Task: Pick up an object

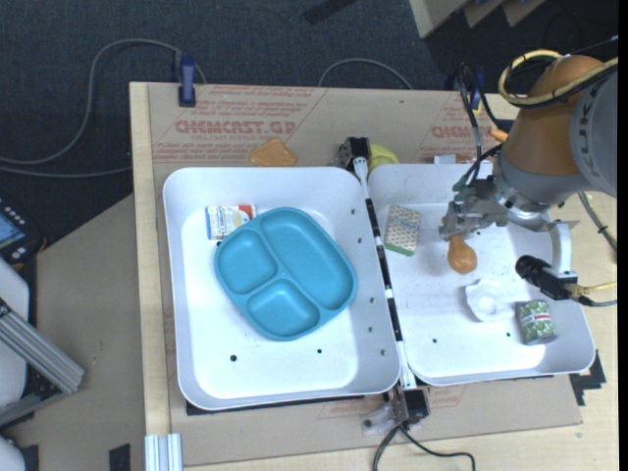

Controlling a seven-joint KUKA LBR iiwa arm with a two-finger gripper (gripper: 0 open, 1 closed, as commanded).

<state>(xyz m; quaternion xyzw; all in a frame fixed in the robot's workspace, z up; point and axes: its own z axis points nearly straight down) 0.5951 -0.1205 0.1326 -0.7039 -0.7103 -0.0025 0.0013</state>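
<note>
My gripper point(459, 226) hangs over the upper middle of the right bin point(432, 356), with the grey arm coming in from the right. Directly below its tip lies a small orange-brown rounded object point(462, 256), very close to it or touching it; I cannot tell which. A speckled green-white packet point(402, 229) lies to the gripper's left. Further toward the front are a white crumpled object point(484, 300) and a small green can point(536, 322).
The left bin point(196, 361) holds a blue divided plate point(284, 272) and a small white carton point(229, 219) at its upper left. Behind the bins on the bench lie an orange item point(273, 152) and a yellow item point(382, 155).
</note>
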